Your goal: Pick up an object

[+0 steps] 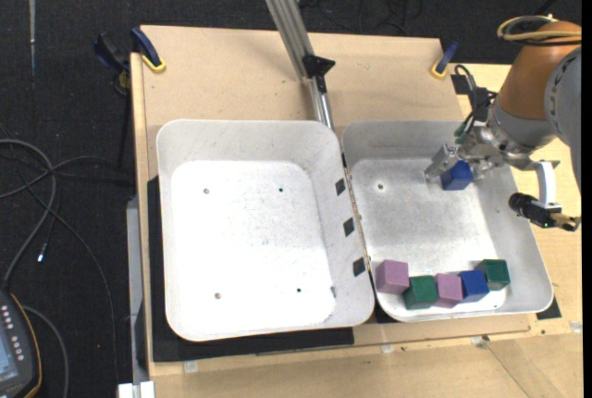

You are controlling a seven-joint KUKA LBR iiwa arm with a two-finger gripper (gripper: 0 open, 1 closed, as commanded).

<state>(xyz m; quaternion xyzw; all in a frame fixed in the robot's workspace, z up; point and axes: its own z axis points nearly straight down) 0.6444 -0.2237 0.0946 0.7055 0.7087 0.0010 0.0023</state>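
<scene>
Setting: dark floor with loose cables surrounds a pale wooden tabletop [240, 63] seen from above at a slant.
Nearest row: along the lower edge of the right bin [416, 211] sit five small blocks close together: a purple block [394, 275], a green block [421, 292], a second purple block [450, 287], a blue block [474, 283] and a second green block [496, 272].
Left bin: the left bin [245, 220] fills the middle left of the frame, its floor bare white with fine specks.
Held thing: a separate blue cube [456, 175] is in the upper right part of the right bin, well apart from the row.
Pincer: the pincer [455, 167] is closed on that blue cube, which shows between its fingers.
Arm: grey arm with an orange band [536, 77] reaches in from the right of the frame.
Far edge: a metal pole [287, 7] slants across the top.
Step in hand: judged to be the grasp or early lift; whether the cube clears the bin floor is unclear.
Next move: probably a steady straight lift, keeping the grip firm.
</scene>
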